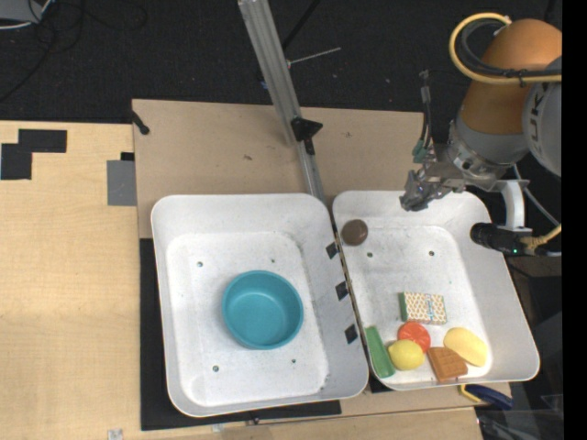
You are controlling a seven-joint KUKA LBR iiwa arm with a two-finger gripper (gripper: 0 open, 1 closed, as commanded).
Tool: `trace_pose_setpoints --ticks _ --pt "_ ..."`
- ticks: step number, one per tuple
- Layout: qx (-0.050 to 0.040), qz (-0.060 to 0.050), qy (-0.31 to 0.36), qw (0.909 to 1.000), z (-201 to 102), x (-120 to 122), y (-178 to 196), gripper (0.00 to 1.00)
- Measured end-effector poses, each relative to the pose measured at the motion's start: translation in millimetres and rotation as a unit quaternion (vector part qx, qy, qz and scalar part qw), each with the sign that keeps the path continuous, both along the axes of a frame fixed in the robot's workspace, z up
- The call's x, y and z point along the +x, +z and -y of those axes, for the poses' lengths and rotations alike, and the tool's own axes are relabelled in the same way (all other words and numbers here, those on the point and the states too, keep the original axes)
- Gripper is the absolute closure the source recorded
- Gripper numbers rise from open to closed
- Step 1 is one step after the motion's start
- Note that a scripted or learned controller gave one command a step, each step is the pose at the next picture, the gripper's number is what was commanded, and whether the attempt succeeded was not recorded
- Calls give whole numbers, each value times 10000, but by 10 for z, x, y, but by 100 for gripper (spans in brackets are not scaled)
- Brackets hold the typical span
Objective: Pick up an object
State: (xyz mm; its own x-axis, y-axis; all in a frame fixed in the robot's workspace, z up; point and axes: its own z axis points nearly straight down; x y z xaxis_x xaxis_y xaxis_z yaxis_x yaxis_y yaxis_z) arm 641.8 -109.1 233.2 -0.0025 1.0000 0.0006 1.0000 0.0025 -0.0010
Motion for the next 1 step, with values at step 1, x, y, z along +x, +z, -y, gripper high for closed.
trace_pose_setpoints --ticks 1 --pt "3 -1 5 10000 -544 9 -106 100"
